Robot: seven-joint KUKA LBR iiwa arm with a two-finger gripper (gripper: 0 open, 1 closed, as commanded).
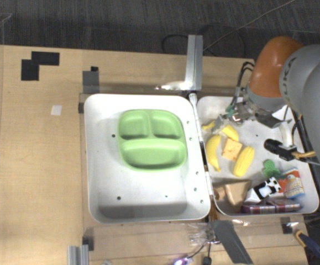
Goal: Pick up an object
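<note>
Tan bench (pixel 32 148), green tray (pixel 151 138) (3 compts, smooth)

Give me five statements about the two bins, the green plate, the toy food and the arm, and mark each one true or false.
1. The green divided plate lies in the left bin. True.
2. The corn cob lies in the left bin, next to the plate. False: it lies in the right bin, beside the banana.
3. The gripper is over the far part of the right bin. True.
4. The green plate has a single undivided well. False: it has three compartments, two small and one long.
5. The arm reaches in from the view's left. False: it comes in from the right.
</note>
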